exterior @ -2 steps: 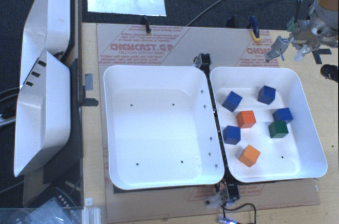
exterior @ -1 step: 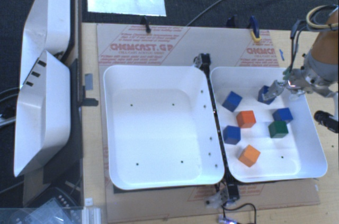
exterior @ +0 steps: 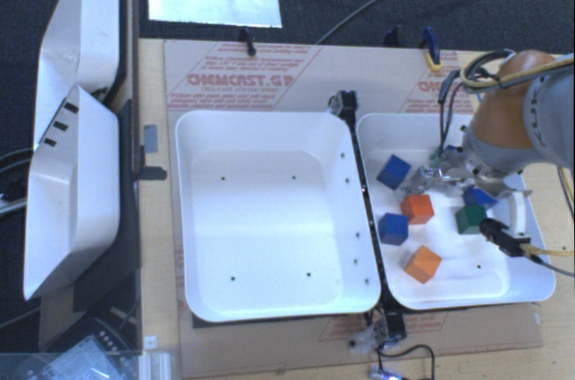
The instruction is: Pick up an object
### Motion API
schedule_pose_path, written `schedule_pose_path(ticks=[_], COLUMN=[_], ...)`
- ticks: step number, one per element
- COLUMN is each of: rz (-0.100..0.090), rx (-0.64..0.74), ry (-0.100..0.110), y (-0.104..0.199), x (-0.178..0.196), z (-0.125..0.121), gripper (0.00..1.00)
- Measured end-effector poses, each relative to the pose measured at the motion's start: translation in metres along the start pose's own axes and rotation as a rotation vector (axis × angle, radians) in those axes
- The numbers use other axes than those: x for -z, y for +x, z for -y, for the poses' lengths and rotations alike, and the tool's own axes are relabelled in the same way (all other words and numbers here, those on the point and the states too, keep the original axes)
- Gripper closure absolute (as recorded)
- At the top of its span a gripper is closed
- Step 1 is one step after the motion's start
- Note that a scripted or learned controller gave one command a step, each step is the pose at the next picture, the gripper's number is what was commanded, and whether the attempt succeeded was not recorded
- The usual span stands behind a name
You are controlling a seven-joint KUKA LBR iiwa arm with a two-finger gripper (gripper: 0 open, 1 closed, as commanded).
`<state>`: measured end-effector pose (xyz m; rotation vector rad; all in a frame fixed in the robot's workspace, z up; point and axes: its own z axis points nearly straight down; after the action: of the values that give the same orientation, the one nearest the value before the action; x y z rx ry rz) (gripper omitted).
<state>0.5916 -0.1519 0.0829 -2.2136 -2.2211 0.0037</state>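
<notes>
The right bin [exterior: 530, 279] holds several small blocks. A blue cube [exterior: 393, 172] lies at its upper left, with a red-orange cube [exterior: 417, 207] below it. A second blue cube [exterior: 393, 228] and an orange cube [exterior: 423, 264] lie nearer the front. A green block [exterior: 470, 218] and a small blue block [exterior: 481, 197] sit under the wrist. My gripper [exterior: 426, 180] hangs low in this bin, between the upper blue cube and the red-orange cube, close above the latter. Nothing is visibly held in it.
The left bin [exterior: 193, 216] stands beside the right one, and the two share a dark divider [exterior: 359, 190]. The grey arm with its orange band [exterior: 508, 113] covers the right bin's upper right part. Cables cross the floor behind the bench.
</notes>
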Motion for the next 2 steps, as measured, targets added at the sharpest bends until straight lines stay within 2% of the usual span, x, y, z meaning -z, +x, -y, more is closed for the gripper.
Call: schedule_pose_path(ticks=[1,2], rz=[0.001,0.003], rx=[-0.003,-0.003], ry=[-0.004,-0.007], y=[0.0313,0.0304], x=[0.0029,0.0032], z=[0.0707,0.0697], gripper=[0.00,0.00])
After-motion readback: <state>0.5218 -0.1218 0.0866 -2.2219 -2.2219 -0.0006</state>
